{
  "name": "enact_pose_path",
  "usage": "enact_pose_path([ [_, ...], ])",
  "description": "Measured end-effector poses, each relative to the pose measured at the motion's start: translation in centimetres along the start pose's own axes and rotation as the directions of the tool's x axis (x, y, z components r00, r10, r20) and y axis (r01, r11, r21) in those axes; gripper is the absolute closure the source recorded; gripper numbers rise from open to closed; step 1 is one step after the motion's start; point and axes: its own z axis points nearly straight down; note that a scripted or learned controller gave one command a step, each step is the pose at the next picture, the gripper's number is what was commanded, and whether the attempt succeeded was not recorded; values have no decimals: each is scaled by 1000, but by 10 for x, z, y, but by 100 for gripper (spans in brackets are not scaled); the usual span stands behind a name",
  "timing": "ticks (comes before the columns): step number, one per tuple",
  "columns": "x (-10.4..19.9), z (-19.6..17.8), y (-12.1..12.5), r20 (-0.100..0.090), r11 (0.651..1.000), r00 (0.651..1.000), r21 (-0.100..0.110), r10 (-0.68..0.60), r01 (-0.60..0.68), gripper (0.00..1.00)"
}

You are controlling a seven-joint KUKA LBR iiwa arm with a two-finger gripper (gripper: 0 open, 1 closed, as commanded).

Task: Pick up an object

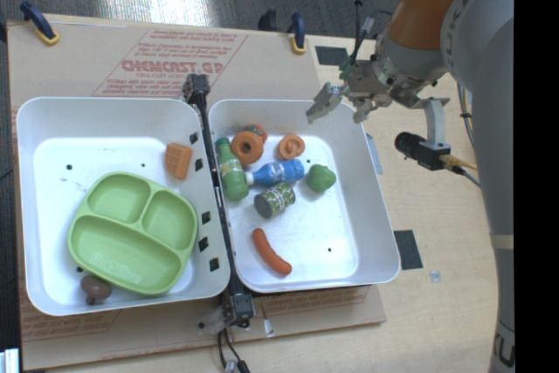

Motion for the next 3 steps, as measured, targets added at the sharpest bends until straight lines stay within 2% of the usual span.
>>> enact_pose_path([
  [1, 6, 160, -19, 0, 1000, 1000, 1, -1, 1, 0],
  [2, 6, 150, -19, 1, 1000, 1000, 1, -4, 4, 100],
  [3, 18, 48, -68, 0, 1000, 1000, -4, 2, -2, 100],
])
